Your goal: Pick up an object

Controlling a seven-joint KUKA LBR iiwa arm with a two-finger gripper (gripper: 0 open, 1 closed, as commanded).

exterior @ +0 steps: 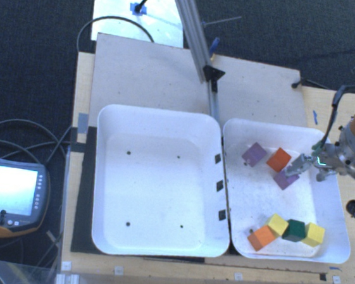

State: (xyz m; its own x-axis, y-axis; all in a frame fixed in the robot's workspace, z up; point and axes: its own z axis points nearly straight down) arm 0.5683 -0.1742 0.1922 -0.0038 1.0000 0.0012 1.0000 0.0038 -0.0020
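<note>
The tool (301, 165) hangs low over the right bin (341, 217), coming in from the right. Whether its fingers are apart or together I cannot tell; they blur into the block under them. That block is a purple block (285, 180), which lies directly below the tool tip and slightly toward the near side, partly covered by it. Just beside it to the left sit an orange block (278, 159) and a second purple block (254, 154). I judge the covered purple block to be the target. Its long axis is hard to make out.
</note>
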